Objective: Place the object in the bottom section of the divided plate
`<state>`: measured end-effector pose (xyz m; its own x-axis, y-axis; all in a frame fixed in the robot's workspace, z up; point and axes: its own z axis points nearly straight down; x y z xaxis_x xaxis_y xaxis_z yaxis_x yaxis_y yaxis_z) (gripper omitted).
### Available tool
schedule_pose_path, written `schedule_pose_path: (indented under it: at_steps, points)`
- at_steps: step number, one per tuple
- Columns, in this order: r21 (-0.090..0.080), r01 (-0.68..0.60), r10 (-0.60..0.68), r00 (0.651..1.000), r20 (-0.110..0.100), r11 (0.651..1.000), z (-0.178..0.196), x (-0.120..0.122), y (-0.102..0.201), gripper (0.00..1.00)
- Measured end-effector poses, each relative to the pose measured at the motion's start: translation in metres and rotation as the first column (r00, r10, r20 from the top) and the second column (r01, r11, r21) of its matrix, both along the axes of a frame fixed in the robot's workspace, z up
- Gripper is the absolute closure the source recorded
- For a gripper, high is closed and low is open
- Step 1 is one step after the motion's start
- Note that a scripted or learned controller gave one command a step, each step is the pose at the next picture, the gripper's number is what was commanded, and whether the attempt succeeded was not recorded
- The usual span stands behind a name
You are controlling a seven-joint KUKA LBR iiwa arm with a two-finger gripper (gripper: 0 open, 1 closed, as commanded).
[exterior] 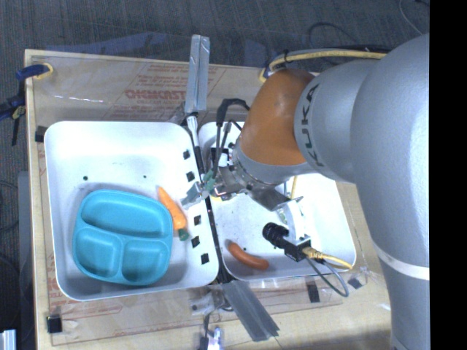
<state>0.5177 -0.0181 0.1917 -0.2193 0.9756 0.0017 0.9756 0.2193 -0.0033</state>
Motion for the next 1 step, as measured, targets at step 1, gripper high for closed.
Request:
schedule_pose_path:
  at_steps: [1]
  points:
    - [0.0, 0.0, 0.0, 1.0, 0.0, 1.0, 0.0, 0.0, 0.0, 0.0]
